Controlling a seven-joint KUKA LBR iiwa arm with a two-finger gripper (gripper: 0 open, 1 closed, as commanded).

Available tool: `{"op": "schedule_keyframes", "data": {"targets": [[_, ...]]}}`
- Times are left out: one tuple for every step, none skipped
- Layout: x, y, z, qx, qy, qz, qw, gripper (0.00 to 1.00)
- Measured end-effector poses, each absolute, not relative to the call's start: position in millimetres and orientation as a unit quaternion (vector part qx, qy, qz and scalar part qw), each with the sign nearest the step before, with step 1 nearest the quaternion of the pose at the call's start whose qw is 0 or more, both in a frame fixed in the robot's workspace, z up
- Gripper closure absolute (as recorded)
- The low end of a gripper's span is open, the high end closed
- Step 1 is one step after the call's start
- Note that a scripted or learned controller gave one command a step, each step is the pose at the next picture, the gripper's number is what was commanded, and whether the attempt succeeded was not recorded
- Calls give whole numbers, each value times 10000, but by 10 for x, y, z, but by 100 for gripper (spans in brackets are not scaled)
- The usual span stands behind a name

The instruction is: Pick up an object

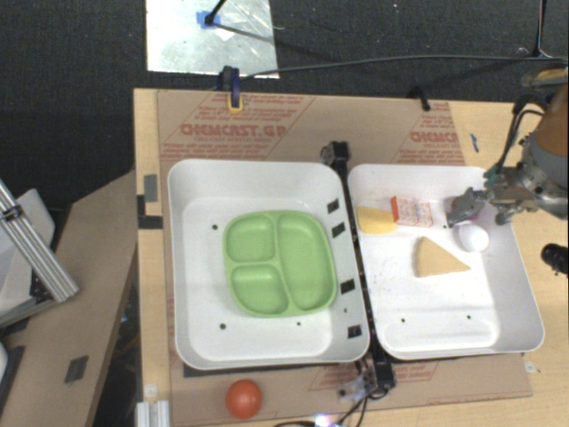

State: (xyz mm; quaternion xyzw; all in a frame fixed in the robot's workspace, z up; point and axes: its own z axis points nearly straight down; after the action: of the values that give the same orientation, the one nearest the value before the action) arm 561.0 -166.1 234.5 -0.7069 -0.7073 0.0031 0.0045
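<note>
A: How many things lie in the right bin [511, 327]?

B: Four: one white ball [472, 237], one tan wedge [437, 260], one yellow block [376, 220], one red-and-white packet [412, 212].

A: And the left bin [191, 238]?

B: One green divided plate [279, 261].

A: The gripper [466, 208]?

B: Just above the ball; I cannot tell its state.

We see the divided tray [280, 263] in the left bin [191, 194], and in the right bin [507, 327] the wedge [437, 260] with the ball [472, 237] just right-behind it, the packet [412, 212] left-behind, the gripper [469, 205] over the ball.
</note>
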Motion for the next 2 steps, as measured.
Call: {"op": "schedule_keyframes", "data": {"targets": [[5634,-1656,2416,-7058,-7084,-3,-6,0],[5670,-1587,1819,-7062,-7080,3,7,0]]}}
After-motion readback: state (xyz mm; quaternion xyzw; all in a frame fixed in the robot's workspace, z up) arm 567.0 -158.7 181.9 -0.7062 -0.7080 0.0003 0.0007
